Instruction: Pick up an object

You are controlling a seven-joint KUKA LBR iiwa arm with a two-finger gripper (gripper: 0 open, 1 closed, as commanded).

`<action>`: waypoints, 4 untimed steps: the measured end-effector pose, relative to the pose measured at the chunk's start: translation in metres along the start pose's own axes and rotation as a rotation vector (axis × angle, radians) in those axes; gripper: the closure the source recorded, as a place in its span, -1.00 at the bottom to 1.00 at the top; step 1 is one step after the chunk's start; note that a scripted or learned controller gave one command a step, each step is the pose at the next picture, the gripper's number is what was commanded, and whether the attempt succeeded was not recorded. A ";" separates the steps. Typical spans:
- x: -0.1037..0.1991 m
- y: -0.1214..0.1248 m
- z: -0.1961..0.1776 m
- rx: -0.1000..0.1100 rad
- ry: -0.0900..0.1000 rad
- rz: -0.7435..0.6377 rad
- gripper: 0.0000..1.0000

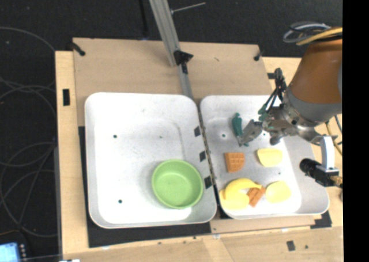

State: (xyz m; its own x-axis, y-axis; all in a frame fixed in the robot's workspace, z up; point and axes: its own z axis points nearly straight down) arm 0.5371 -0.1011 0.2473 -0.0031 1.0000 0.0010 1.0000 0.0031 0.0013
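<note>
Over the right bin [300, 200], the gripper [260, 131] hangs beside a green piece [237, 122], jaws apart and holding nothing; pickable food pieces, an orange waffle [234, 161] among them, cluster below, seemingly within easy reach.

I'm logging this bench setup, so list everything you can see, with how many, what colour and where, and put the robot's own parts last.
Bins: 2, white, side by side on the bench; left bin, right bin.
Bowl: 1, green, left bin, near its front right corner.
Waffle piece: 1, orange, middle of the right bin.
Teal object: 1, teal green, right bin, toward the back; what it is, too small to tell.
Yellow pieces: 3, right bin; one mid-right, one front right, one rounder at the front.
Small orange piece: 1, front of the right bin, between the two front yellow ones.
Arm: 1, grey and orange, entering from the right.
Gripper: 1, grey, over the right bin.
</note>
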 end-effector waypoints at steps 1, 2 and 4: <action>0.000 0.000 0.000 -0.001 0.000 0.001 -1.00; -0.006 0.000 0.062 0.007 -0.002 0.004 -1.00; -0.010 -0.011 0.148 0.002 -0.004 0.004 -1.00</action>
State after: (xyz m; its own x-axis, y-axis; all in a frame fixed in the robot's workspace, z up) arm 0.5265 -0.1106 0.0998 0.0014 1.0000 -0.0025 1.0000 -0.0014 -0.0005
